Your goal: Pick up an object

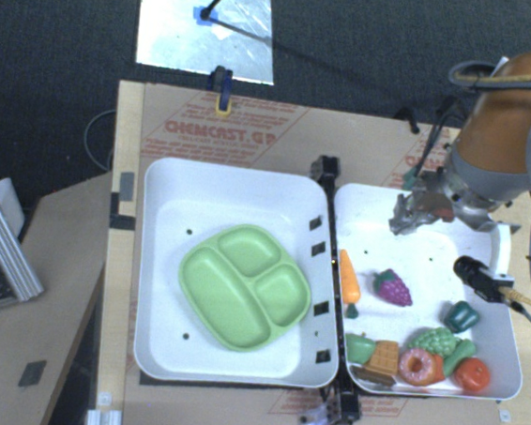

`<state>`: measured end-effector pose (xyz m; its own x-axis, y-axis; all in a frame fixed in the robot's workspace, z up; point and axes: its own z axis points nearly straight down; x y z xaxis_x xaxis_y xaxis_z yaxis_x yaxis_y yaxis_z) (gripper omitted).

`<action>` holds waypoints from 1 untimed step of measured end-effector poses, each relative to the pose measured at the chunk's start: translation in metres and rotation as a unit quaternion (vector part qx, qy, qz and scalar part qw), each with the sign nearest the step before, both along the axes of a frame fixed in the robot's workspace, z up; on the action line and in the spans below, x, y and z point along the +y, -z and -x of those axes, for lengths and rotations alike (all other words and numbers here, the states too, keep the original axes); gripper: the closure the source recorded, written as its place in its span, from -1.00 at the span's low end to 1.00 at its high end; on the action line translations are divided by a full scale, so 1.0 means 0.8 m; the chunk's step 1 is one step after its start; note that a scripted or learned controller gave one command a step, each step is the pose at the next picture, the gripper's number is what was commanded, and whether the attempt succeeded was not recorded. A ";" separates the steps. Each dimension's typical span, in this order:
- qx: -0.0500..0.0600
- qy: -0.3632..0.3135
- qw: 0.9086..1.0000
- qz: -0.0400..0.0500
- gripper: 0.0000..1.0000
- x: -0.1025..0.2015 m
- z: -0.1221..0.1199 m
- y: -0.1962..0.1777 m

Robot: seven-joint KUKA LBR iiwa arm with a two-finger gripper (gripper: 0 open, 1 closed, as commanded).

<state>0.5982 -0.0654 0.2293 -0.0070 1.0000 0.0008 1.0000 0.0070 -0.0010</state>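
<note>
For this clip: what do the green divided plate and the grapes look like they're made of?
Green divided plate: probably moulded plastic, matte, judging by its uniform pale green and soft rounded compartment rims. Grapes: likely toy plastic or rubber, given the solid purple and lumpy moulded shape; too small to tell the finish.

Toys (pixel 417 357) crowding right bin's (pixel 380 202) near end

green plate (pixel 243 288) left, toys right
</note>
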 end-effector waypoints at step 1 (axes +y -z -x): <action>-0.002 0.000 1.000 0.000 1.00 -0.006 -0.017 -0.002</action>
<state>0.6116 -0.0699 0.2309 -0.0063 1.0000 0.0001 1.0000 0.0063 0.0032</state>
